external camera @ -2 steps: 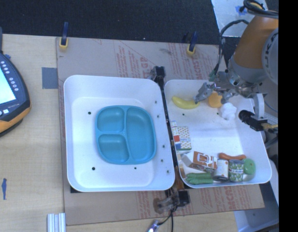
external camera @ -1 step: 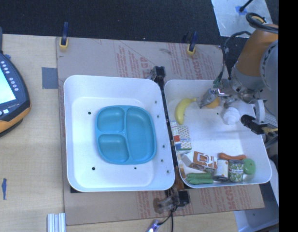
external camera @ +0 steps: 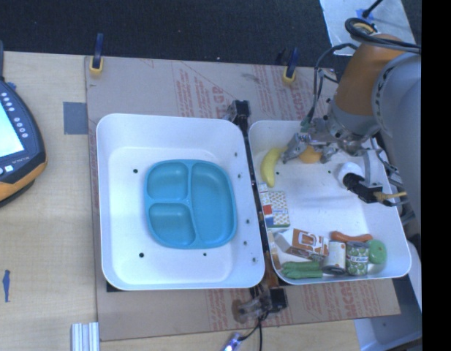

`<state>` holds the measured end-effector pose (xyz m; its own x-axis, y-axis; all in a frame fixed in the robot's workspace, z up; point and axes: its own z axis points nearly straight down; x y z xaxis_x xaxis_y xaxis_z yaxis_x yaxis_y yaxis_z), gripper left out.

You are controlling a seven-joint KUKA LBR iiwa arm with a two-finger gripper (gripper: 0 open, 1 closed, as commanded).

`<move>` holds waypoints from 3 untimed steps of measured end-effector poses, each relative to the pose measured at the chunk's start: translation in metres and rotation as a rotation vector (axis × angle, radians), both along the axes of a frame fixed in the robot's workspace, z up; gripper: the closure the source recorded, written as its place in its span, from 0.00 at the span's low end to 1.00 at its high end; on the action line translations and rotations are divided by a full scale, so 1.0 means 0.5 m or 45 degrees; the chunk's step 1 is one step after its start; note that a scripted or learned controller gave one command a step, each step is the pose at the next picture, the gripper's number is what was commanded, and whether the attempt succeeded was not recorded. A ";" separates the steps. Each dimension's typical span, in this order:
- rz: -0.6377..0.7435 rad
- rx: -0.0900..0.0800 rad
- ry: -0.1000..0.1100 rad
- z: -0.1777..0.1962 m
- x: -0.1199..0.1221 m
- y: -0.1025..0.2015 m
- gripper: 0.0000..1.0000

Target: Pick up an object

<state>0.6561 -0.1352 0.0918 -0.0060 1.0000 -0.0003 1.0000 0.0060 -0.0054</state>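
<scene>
From the camera view, we see the gripper (external camera: 311,151) low in the right bin (external camera: 313,196), closing around a small orange object (external camera: 310,154) beside the banana (external camera: 269,166); whether it grips we cannot tell; next, we judge, lift straight up

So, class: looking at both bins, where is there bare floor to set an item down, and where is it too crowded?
Free: the left bin's white margin all around the blue divided plate, and the right bin's middle, between the banana and the gripper above and the packages below. Crowded: the right bin's lower edge, where boxes, cans and green items pack together.
</scene>
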 end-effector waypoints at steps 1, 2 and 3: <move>-0.006 -0.013 0.004 0.004 -0.002 0.069 0.00; -0.006 -0.013 0.005 0.003 -0.003 0.070 0.00; -0.007 -0.010 0.005 0.003 -0.003 0.067 0.00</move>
<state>0.6547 -0.1015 0.0931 -0.0009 1.0000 -0.0078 1.0000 0.0008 -0.0094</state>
